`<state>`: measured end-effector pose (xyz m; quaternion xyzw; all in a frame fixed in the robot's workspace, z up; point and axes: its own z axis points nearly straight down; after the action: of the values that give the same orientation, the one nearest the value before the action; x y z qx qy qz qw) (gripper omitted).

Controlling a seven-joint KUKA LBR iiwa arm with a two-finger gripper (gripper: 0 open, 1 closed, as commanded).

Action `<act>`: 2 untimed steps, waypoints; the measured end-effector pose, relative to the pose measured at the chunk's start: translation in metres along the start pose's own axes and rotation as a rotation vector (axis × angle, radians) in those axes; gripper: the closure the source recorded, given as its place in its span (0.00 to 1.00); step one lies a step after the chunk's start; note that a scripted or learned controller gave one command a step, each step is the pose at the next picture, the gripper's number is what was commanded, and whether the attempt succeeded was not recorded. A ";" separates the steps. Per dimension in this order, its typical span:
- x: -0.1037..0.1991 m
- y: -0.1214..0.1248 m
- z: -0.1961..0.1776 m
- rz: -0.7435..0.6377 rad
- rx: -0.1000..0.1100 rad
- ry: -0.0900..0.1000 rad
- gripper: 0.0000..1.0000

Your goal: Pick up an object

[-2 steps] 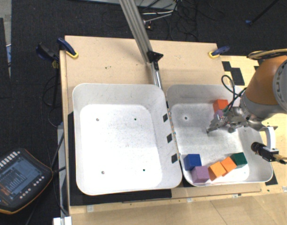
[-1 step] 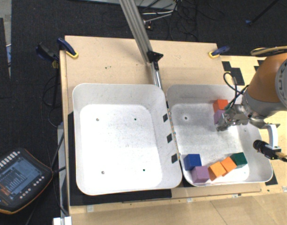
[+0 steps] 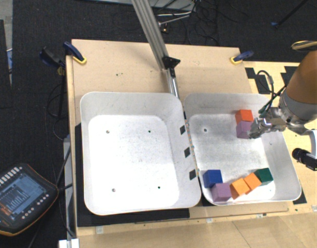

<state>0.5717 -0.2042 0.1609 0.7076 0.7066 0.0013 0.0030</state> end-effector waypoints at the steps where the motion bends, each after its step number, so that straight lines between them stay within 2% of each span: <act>1: -0.009 0.002 -0.047 -0.001 0.000 -0.001 1.00; 2: -0.009 0.004 -0.085 -0.003 0.000 0.000 1.00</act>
<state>0.5748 -0.2129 0.2458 0.7064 0.7078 0.0013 0.0032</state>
